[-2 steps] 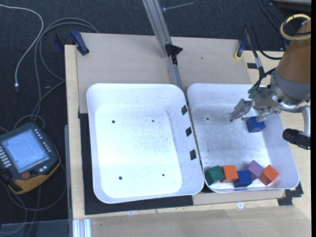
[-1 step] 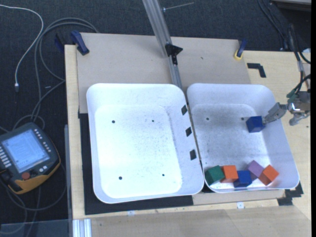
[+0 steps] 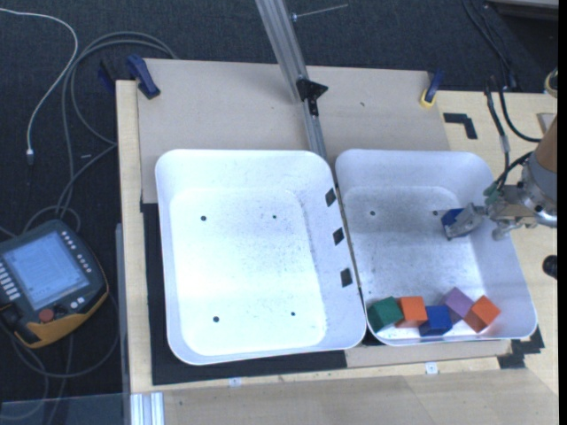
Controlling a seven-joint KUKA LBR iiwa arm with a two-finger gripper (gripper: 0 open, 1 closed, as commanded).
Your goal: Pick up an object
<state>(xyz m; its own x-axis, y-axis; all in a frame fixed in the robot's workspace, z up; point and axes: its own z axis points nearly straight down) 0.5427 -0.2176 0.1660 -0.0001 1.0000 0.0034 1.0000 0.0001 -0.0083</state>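
Green first: logged a green block [image 3: 384,312] at the near wall of the right bin [image 3: 399,246], well nearer than the jaws and off to their left. Noted beside it, in a row running right, an orange block [image 3: 413,308], a blue block [image 3: 436,320], a purple block [image 3: 458,302] and a second orange block [image 3: 484,312], the last almost straight in front of the jaws, on the near side. Saw all five bunched close, several touching, well apart from the jaws.

Found the gripper [image 3: 465,224] over the right side of the same bin, arm coming in from the right. Spotted a small blue piece [image 3: 454,216] right at the jaws' tip. Could not tell whether it was actually gripped or just lay against them. Could not tell how far open the jaws were either.

Marked the left bin [image 3: 239,255] well left of the jaws, touching the right bin along the shared edge. Placed a handheld pendant [image 3: 44,277] far left of both, off the bench.

Noted beyond the jaws a cardboard sheet [image 3: 221,104] and a slanted metal pole [image 3: 279,25] up and left.
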